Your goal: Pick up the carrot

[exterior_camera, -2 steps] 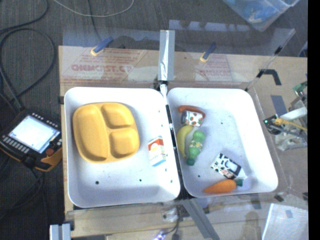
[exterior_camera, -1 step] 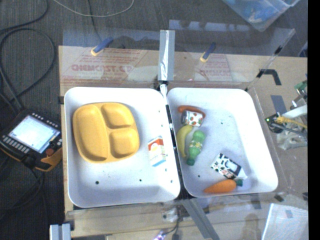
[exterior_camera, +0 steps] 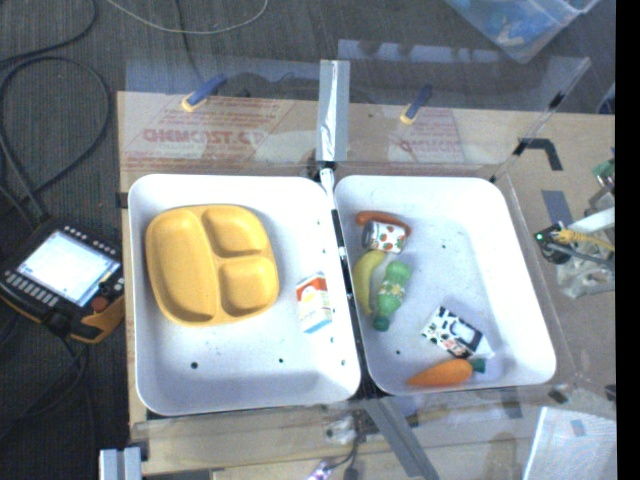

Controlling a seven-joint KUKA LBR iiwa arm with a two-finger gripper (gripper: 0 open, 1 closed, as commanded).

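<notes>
We see little of the robot itself, just a small cluster of hardware at the right edge that we take for the gripper [exterior_camera: 580, 253]. Most of it is pale, white to light grey, with blocky, angular shapes that blur into one another. A short yellow strip runs across its upper part, with a white piece lying along it. At its left tip we make out a dark spot with a tiny green glint, perhaps a light. Above sits a small greenish piece. We cannot make out screws, cables or markings at this size.
</notes>
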